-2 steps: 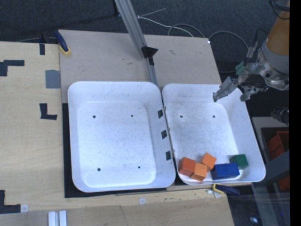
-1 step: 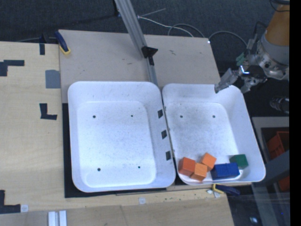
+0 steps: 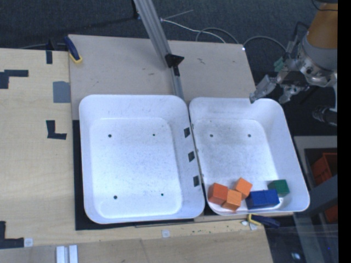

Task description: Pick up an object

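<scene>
Several small blocks lie in the near right corner of the right bin [image 3: 285, 122]: three orange cubes [image 3: 219, 193] [image 3: 243, 187] [image 3: 233, 199], a blue block [image 3: 262, 199] and a green block [image 3: 280, 187]. My gripper [image 3: 272, 93] hangs over the far right corner of that bin, well away from the blocks. It is open, with its two fingers spread and nothing between them. The orange-banded wrist [image 3: 323, 29] rises behind it at the top right.
The left bin [image 3: 88, 111] sits beside the right one. A slanted metal pole [image 3: 156, 29] runs from the top down to the gap between the bins. A blue clamp [image 3: 73, 49] lies at the far left of the board. Cables [image 3: 211, 33] trail behind the bins.
</scene>
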`<state>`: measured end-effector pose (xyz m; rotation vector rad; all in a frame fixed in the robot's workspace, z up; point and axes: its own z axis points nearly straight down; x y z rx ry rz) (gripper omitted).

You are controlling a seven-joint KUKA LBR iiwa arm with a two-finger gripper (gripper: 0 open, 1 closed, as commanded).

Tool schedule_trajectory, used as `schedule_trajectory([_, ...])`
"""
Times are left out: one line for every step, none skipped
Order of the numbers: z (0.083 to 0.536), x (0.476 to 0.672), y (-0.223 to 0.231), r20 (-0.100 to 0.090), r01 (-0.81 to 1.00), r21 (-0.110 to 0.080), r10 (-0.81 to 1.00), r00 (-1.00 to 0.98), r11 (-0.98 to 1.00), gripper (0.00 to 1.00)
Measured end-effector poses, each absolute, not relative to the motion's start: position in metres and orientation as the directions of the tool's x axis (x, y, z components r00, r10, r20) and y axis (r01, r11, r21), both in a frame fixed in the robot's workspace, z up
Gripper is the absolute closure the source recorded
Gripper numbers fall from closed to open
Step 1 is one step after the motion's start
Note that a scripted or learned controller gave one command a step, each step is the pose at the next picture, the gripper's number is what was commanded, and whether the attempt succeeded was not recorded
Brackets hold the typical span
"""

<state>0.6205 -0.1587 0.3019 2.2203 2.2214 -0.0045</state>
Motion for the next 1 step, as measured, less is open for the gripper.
schedule_trajectory([0.2912, 0.6365, -0.1717, -0.003, 1.0, -0.001, 1.0, 0.0, 0.0, 0.0])
